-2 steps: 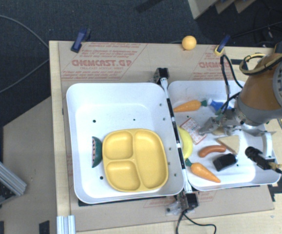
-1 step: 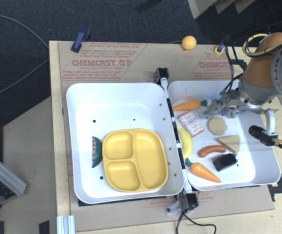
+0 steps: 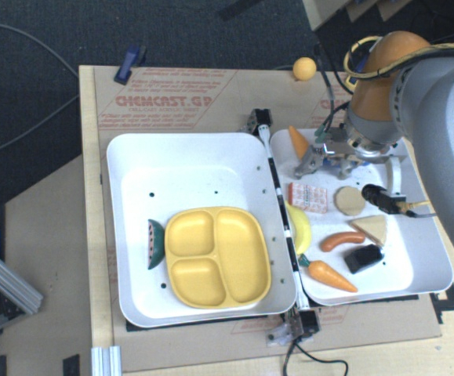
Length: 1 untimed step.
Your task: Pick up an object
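Fig. Overhead view of the bench w/ two white bins. The arm entered from the view's right and the gripper (image 3: 326, 165) hung over the far part of the right bin (image 3: 438, 276). Whether it was open or shut could not be told from this angle, and nothing was seen held in it. Candidate objects all lay loose in that bin, prob. scattered so that each could be approached separately. A small orange carrot-like wedge (image 3: 297, 141) lay just beside the gripper on the side toward the left bin. A red-and-white packet (image 3: 310, 197) lay just nearer the camera than the gripper, its print too small to read. A round beige disc (image 3: 350, 201) lay next to the packet. Further toward the camera were a pale wedge (image 3: 372, 227), a toy sausage (image 3: 342, 241), a black block (image 3: 364, 258), a toy carrot (image 3: 330, 275) and, against the dividing wall, a banana (image 3: 299, 229). The left bin (image 3: 187, 171), well apart from the gripper, held a yellow divided plate (image 3: 215, 255) w/ a watermelon slice (image 3: 155, 244) touching its edge. The brown sheet (image 3: 172, 100) under the bins read "CHEMCAST GP" in red. An orange ball (image 3: 304, 69) sat on it beyond the bins. Judged step: approach, w/ the packet or orange wedge the likeliest targets.
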Each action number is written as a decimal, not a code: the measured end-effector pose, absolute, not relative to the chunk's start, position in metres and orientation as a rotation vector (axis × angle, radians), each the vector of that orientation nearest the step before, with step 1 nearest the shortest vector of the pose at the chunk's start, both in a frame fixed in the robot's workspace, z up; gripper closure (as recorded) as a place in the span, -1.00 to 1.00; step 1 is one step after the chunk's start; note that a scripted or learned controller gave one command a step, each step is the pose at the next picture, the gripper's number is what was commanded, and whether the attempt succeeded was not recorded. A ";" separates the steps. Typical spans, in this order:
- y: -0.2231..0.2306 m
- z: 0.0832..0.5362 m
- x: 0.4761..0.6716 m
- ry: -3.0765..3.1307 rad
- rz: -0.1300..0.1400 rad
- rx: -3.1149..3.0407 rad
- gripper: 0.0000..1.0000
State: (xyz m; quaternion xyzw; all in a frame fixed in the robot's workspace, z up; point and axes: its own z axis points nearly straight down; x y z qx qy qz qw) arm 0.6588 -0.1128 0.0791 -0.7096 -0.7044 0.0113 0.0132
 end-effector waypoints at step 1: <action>-0.121 0.079 0.659 -2.197 0.032 -2.209 -1.00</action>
